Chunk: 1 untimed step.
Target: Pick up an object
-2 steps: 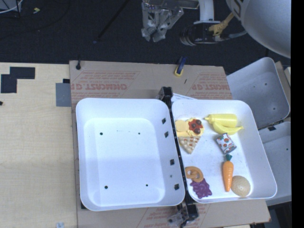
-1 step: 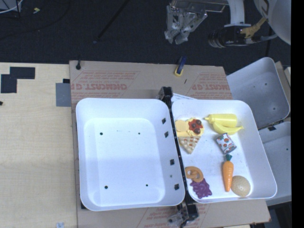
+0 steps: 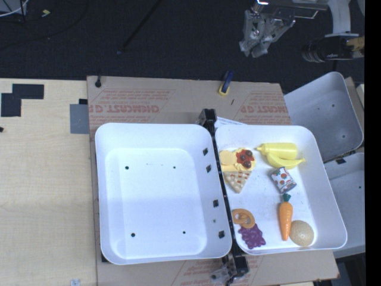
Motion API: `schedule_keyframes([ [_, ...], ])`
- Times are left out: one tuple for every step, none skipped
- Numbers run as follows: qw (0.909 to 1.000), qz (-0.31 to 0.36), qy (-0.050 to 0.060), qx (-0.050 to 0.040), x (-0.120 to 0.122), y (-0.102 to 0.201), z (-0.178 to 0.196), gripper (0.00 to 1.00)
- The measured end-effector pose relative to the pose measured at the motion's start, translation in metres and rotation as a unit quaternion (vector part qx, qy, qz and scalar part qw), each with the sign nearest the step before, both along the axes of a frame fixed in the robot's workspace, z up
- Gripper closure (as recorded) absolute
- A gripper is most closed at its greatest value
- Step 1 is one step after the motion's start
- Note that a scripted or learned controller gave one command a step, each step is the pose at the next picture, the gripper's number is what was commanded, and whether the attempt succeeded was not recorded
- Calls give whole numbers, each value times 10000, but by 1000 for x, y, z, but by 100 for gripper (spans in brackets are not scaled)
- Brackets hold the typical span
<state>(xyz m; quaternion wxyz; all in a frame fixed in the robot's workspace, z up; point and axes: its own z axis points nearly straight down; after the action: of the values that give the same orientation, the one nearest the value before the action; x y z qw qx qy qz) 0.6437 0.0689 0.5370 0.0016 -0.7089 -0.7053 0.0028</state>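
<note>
The right bin (image 3: 321, 159) holds several toy foods: a yellow banana (image 3: 280, 153), a pizza slice (image 3: 237, 158), a waffle wedge (image 3: 236, 179), a small patterned carton (image 3: 282, 179), an orange carrot (image 3: 286, 217), a tan potato (image 3: 302, 233), a pretzel (image 3: 243, 217) and purple grapes (image 3: 255, 237). My gripper (image 3: 257, 45) hangs high over the dark background at the top right, well beyond the bins' far edge. Nothing shows between its fingers.
The left bin (image 3: 107, 159) lies beside the right one, a black hinge strip (image 3: 214, 177) between them. A blue-and-yellow clip (image 3: 225, 83) rests on the cardboard behind the bins. A grey metal panel (image 3: 324, 118) stands at the right.
</note>
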Motion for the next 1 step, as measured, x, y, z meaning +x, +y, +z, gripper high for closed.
schedule_keyframes([
  [10000,3,2,3,0,-58,0,100],
])
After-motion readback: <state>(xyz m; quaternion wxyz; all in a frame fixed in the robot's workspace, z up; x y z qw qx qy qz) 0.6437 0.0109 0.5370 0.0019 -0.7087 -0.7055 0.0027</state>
